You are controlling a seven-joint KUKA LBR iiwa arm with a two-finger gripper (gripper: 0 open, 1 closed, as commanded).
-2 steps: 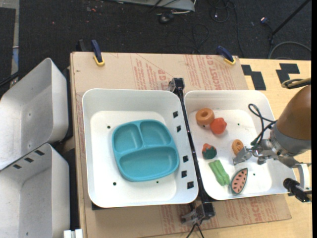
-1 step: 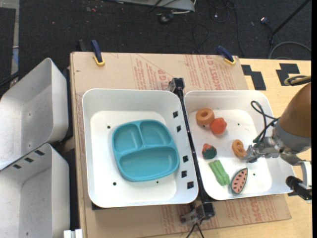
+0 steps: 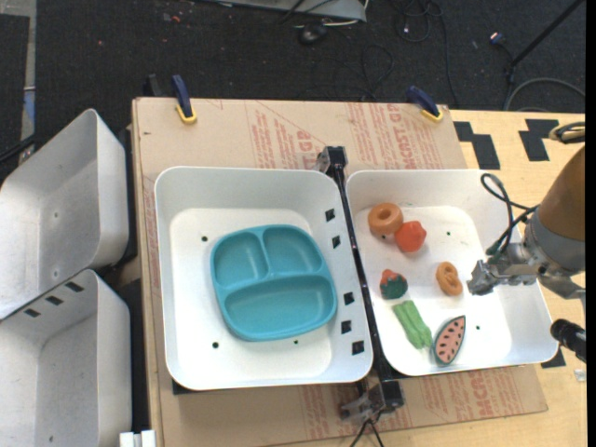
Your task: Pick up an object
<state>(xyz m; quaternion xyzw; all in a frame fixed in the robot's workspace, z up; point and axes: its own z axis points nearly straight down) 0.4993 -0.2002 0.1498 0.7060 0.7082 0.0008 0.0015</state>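
Cardboard-covered worktop (image 3: 242,128) carries two white bins: left bin (image 3: 177,277) and right bin (image 3: 521,343) touching at the middle; two clamps at the worktop's far edge.

Bench surroundings, seen from above.
Cardboard sheet (image 3: 279,128) held by two yellow-tipped clamps (image 3: 184,101); spare white bins (image 3: 56,203) stacked at left; cables (image 3: 391,45) on dark floor.
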